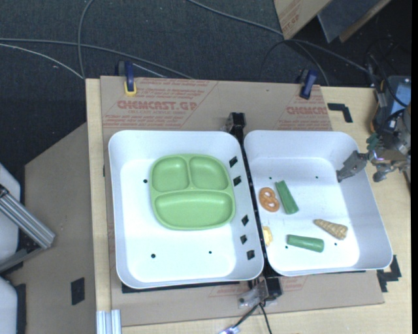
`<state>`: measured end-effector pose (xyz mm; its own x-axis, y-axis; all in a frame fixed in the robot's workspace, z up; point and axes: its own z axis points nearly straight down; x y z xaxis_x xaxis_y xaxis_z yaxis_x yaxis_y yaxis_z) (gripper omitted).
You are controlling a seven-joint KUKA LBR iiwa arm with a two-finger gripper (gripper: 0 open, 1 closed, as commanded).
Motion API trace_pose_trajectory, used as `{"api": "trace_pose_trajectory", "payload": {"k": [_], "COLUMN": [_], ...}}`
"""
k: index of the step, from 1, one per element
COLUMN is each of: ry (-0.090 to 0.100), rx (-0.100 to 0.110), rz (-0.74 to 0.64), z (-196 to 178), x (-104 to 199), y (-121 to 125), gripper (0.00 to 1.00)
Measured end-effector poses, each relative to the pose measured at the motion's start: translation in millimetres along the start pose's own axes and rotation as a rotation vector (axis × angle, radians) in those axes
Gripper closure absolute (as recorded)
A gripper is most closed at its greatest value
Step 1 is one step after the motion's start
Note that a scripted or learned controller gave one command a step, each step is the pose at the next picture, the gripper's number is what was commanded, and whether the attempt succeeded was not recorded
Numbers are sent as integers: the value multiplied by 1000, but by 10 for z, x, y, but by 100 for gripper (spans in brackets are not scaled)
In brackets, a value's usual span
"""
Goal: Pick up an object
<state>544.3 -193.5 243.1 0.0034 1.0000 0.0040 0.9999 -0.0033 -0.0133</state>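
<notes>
On the bench (65,169), a brown board (196,98) with red print lies under two shallow white bins set side by side, held at its far edge by two blue clamps (130,76). Dark carpet (163,39) crossed by thin cables lies beyond the bench's far edge, with cardboard (297,14) near the far right corner. Within the left bin (130,261) sits a green divided plate (192,192). Toward the bench's right edge, the right bin (366,241) holds a pretzel (268,199) touching a green stick (286,197), a second green stick (304,242) nearer the front edge, a cone (331,227) beside it, and a small yellow piece (267,236) at the bin's left wall. Over that bin's far right rim hangs the hand (364,166), fingers spread, pinching nothing.
</notes>
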Motion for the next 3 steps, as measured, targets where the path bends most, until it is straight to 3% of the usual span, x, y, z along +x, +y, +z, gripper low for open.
{"api": "trace_pose_trajectory", "payload": {"k": [1, 3], "ry": [-3, -2], "rx": [-12, -7], "rz": [-4, -3], "z": [-66, 1014], "x": [6, -104], "y": [25, 103], "gripper": [0, 0]}}
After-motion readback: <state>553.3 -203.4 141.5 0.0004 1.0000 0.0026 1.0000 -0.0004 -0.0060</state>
